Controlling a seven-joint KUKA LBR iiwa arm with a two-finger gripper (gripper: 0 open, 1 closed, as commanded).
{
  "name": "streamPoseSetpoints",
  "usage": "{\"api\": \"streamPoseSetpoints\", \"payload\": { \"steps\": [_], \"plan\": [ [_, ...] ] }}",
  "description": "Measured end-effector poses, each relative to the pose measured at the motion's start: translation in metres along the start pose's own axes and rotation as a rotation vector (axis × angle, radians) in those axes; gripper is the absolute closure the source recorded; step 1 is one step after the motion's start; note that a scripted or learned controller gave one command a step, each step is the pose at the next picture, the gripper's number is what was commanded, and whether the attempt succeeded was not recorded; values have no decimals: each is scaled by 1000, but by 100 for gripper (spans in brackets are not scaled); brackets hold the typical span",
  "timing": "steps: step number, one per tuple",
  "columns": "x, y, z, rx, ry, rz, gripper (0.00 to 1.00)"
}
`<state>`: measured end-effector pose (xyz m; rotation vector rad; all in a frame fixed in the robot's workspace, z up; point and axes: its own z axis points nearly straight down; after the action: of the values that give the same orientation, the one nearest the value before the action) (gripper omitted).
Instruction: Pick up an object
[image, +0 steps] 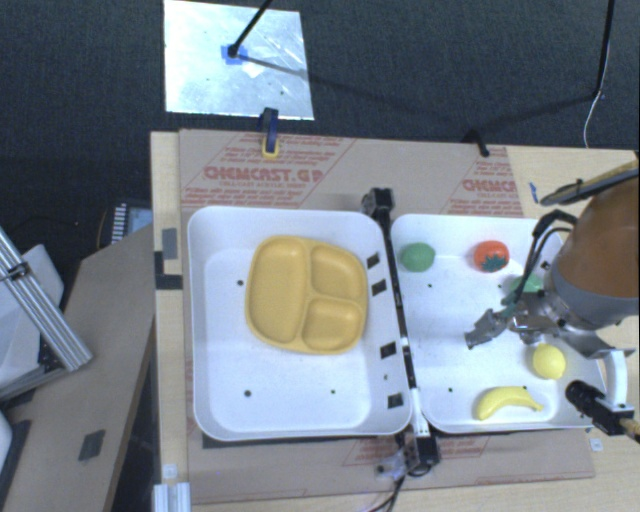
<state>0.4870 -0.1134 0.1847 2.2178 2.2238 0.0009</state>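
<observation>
Noted two white bins side by side on a printed cardboard sheet. Found a yellow divided plate lying flat in the left bin, roughly centred.

Logged the loose objects in the right bin:
- Marked a green ball near the far left corner.
- Marked an orange-red round fruit right of it, apart from the ball.
- Marked a yellow lemon near the right side, just beside the arm's wrist.
- Marked a yellow banana lying along the near wall, close to the lemon but not touching.
- Spotted a small green item mostly hidden behind the arm; could not identify it.

Placed the gripper over bare bin floor around the middle of the right bin, left of the lemon, above the banana in view, pointing toward the divider. Could not tell how wide the gripper stood, nor whether it touched the floor.

Saw the grey arm entering from the right edge. Noted a silver sheet on the dark floor beyond the bench, and a yellow clamp on the cardboard's far edge.
</observation>
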Motion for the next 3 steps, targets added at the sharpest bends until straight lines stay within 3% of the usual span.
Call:
{"api": "streamPoseSetpoints", "payload": {
  "steps": [2,3],
  "plan": [
    [4,2,102,2,1,2,0],
    [4,3,90,-1,1,3,100]
  ]
}}
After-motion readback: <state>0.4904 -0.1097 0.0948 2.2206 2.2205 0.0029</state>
